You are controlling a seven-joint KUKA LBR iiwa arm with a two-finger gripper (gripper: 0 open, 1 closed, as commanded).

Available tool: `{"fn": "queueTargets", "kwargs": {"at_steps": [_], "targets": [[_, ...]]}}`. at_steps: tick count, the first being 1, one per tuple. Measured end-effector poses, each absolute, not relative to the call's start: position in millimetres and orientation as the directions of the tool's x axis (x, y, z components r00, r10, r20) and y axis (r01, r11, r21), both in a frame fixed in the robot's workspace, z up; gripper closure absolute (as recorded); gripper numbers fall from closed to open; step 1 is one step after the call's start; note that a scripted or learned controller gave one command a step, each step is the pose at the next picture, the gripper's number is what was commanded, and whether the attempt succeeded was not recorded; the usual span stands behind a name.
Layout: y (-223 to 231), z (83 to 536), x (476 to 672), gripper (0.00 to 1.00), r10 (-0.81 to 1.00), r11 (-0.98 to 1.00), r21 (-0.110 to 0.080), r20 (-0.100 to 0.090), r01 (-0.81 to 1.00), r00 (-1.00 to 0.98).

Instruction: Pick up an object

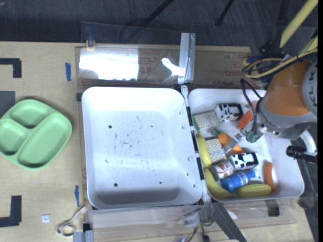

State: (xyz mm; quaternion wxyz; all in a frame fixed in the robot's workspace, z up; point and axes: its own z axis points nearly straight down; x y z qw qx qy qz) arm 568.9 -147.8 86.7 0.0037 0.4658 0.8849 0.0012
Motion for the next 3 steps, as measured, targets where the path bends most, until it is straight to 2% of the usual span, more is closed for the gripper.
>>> {"fn": "queueTargets", "kwargs": {"at_steps": [1, 2, 3], "targets": [[-148.9, 98.5, 570.7, 1.00, 0.826, 0.563, 0.012, -0.010, 0.826, -0.563], [-88.0, 185.5, 597.5, 1.00, 0.809, 0.588, 0.003, -0.002, 0.809, -0.588], [-71.9, 220.6, 622.5, 1.00, 0.679, 0.734, 0.005, -0.006, 0.679, -0.734]]}}
